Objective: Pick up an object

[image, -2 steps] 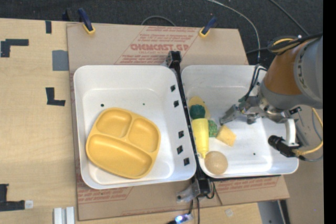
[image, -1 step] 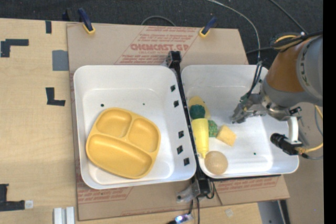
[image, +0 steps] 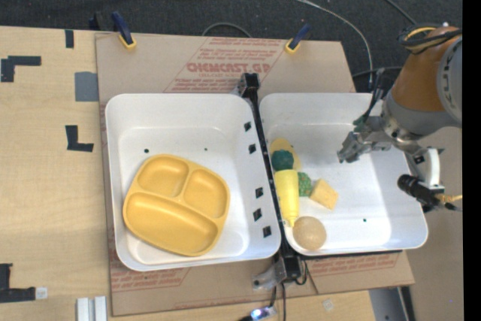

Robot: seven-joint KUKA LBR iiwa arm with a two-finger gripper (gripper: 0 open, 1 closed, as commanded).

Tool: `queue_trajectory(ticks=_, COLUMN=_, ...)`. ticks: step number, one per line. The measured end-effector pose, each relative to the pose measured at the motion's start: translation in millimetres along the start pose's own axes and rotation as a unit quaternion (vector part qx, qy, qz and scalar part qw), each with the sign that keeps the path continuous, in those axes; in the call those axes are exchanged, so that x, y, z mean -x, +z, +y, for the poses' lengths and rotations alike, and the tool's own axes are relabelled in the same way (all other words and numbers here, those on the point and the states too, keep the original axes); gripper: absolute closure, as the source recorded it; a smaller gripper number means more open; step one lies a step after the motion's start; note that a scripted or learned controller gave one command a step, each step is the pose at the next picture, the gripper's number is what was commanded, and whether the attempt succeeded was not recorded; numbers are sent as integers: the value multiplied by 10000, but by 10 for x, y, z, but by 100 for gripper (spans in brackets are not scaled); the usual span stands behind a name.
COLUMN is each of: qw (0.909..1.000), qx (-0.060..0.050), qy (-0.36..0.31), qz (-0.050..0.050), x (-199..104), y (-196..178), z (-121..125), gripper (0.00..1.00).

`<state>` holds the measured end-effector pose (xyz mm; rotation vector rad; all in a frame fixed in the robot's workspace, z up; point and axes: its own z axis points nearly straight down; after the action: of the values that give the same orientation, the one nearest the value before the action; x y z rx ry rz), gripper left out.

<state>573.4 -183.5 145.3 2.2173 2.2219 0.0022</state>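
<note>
White right bin, jaws low over bare floor, opening unclear, nothing visibly held

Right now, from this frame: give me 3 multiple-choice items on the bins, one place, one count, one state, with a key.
1. Where is the yellow tray?
A. left bin
B. right bin
C. on the cardboard outside the bins

2. How many blue clamps hold the cardboard's far edge?
A. one
B. two
C. four

3. Where is the hand relative to the food pieces?
A. pressed on the round bun
B. lifting the cheese wedge
C. over bare floor of the right bin, apart from them

Key:
1 A, the tray lies in the left bin.
2 B, one clamp at the left and one clamp at the right.
3 C, the corn, cheese and bun sit to its left, untouched.
</note>
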Motion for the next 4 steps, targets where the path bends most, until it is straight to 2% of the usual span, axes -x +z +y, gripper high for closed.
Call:
queue_trajectory(ticks=1, qw=10000, qx=13, qy=0, qz=-6, x=29, y=-609, z=81, gripper=100)
queue_trajectory(ticks=2, qw=10000, qx=13, qy=-2, qz=-5, x=-20, y=-1222, z=44, gripper=100)
queue_trajectory(ticks=3, qw=10000, qx=-8, qy=3, qz=0, x=-25, y=-1426, z=51, gripper=100)
queue_trajectory(ticks=4, qw=10000, qx=-25, qy=-19, qz=10, x=-547, y=-1206, z=144, gripper=100)
